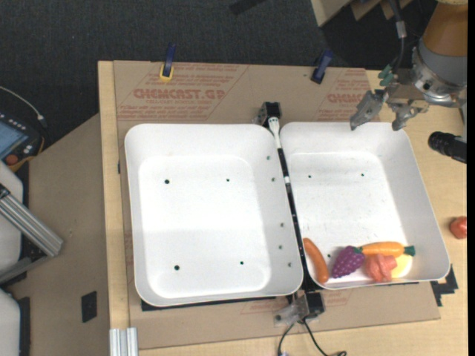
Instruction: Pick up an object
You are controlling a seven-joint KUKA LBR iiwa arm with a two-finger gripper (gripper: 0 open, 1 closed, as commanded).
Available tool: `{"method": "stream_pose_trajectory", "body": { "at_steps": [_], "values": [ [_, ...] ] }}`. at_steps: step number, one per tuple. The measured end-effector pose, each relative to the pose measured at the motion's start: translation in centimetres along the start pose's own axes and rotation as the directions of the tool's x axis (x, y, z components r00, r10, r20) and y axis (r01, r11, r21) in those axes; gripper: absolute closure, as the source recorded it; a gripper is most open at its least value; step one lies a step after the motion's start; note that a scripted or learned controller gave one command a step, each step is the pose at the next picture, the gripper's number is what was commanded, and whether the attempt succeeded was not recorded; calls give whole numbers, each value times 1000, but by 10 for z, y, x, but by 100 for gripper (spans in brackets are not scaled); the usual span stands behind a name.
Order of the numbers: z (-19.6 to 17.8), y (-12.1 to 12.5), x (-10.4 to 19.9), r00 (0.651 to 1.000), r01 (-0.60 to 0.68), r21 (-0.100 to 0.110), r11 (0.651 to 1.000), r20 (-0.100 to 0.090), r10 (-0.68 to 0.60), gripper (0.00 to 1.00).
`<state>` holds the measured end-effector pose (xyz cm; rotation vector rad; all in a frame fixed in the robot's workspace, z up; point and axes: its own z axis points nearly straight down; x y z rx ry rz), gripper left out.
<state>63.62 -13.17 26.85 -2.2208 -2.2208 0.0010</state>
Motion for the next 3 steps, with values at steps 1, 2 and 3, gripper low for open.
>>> {"method": "stream_pose_trajectory", "body": {
  "at_steps": [1, 2, 3],
  "values": [
    [-18, -70, -69, 1000, -9, 1, 1000, 3, 9, 0],
    [-219, -119, -95, 1000, -3, -21, 1000, 10, 3, 0],
    [-272, -159, -93, 1000, -2, -13, 1000, 6, 2, 0]
  ]
}}
